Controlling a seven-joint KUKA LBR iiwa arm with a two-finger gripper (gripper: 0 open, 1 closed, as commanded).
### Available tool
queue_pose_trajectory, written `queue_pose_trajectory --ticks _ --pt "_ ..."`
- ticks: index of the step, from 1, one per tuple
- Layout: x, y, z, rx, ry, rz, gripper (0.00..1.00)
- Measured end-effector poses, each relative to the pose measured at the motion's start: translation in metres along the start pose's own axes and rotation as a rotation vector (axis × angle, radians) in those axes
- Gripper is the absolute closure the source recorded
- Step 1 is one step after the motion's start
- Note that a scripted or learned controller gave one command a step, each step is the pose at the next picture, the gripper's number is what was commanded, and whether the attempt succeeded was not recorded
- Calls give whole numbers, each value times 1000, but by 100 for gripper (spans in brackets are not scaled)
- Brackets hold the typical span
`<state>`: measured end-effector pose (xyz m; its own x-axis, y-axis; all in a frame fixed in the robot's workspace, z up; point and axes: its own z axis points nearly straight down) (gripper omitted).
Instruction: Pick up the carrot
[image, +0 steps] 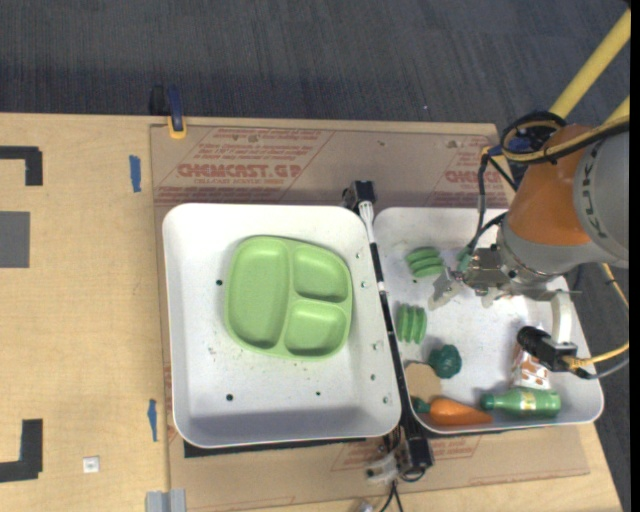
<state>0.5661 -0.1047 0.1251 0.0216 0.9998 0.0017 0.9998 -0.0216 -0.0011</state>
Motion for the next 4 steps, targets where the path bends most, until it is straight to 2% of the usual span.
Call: queue_pose_trajectory --ticks 1,2,3,4 --pt "-80 -11 -27 -3 -3 -38 0" --pt "-48 73 -12 -4 -3 -238 0" --pt "-6 69 32 -3 -3 -152 0" --pt "-9 33 35 -15 -4 -186 0"
